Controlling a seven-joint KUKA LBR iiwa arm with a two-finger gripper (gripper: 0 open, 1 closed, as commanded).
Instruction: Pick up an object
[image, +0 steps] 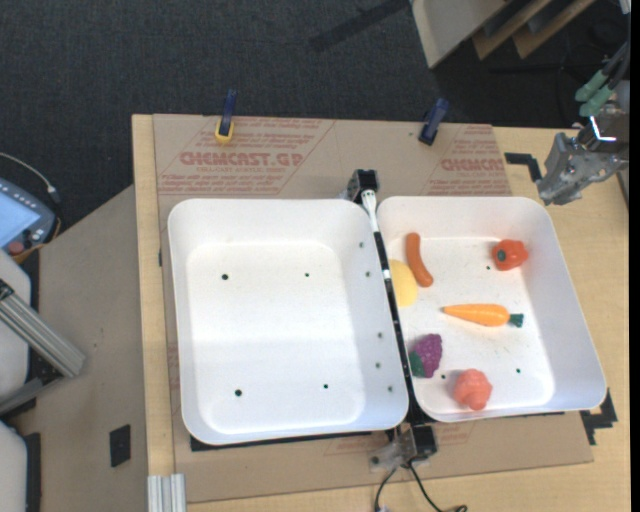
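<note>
The right bin (560, 300) holds several toy foods. An orange-brown sausage (417, 259) lies at its far left, beside a pale yellow piece (402, 282) against the left wall. At the far right sits a red-orange tomato (509, 254). A carrot (480, 315) lies across the middle. Purple grapes (427, 353) and a pink-red lump (471, 388) rest near the front. My gripper (560, 180) hangs beyond the bin's far right corner, over the cardboard, apart from every object.
The left bin (200, 300) stands beside the right one, with a black hinge strip (380, 270) between them. Two clamps (226, 120) (433, 120) hold the cardboard's far edge. Grey equipment sits at the left edge.
</note>
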